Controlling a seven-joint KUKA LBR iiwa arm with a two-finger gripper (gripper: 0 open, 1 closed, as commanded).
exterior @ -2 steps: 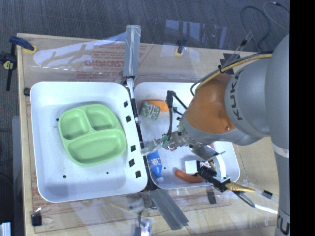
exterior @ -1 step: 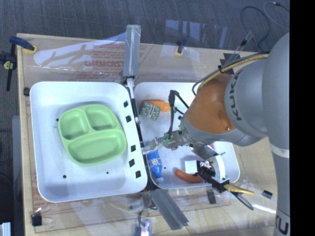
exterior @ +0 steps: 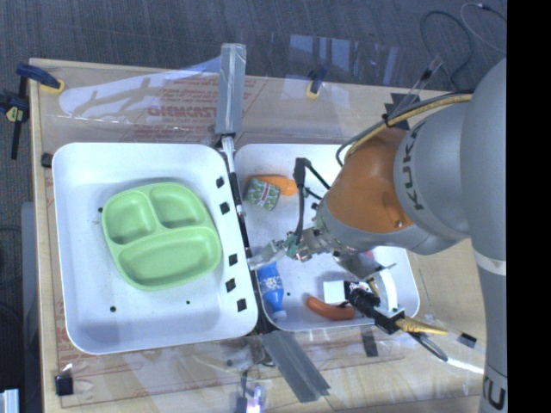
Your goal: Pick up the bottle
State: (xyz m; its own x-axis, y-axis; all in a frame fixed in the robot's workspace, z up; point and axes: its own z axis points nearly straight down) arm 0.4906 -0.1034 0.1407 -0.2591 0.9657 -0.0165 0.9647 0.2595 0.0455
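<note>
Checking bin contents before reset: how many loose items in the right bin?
4 visible: green-labelled can with an orange piece behind it at the far left, blue-labelled plastic bottle against the divider, red sausage-shaped toy at the near edge. The grey arm may hide more.

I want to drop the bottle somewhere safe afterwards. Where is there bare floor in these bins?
Left bin: bare white floor all round the green divided plate, widest along the near edge. Right bin: crowded. The bottle lies by the divider, the red sausage-shaped piece at the near wall, an orange piece and green packet at the far end, the arm overhead.
</note>
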